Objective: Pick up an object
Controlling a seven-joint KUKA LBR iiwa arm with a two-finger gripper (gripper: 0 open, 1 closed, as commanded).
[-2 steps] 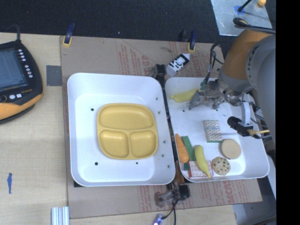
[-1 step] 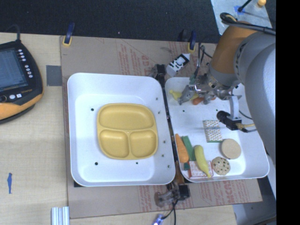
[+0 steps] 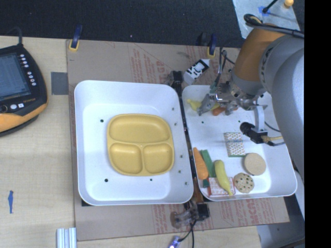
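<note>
My gripper (image 3: 213,106) hangs low over the far left part of the right bin (image 3: 217,133), at the end of the grey arm with the orange band. A small yellow piece (image 3: 193,104) lies just to its left and a small red-orange piece (image 3: 219,110) sits right at its tip. Whether anything is held is hidden by the wrist. Nearer the front lie an orange carrot (image 3: 199,163), a green stick (image 3: 208,161), a yellow banana-like piece (image 3: 222,173), a chip cookie (image 3: 243,182), a round tan cracker (image 3: 254,164) and a patterned square (image 3: 235,143).
The left bin (image 3: 83,138) holds a yellow divided plate (image 3: 140,143). A black cable part (image 3: 251,132) of the arm hangs over the right bin's middle. A teach pendant (image 3: 18,87) lies on the bench at far left.
</note>
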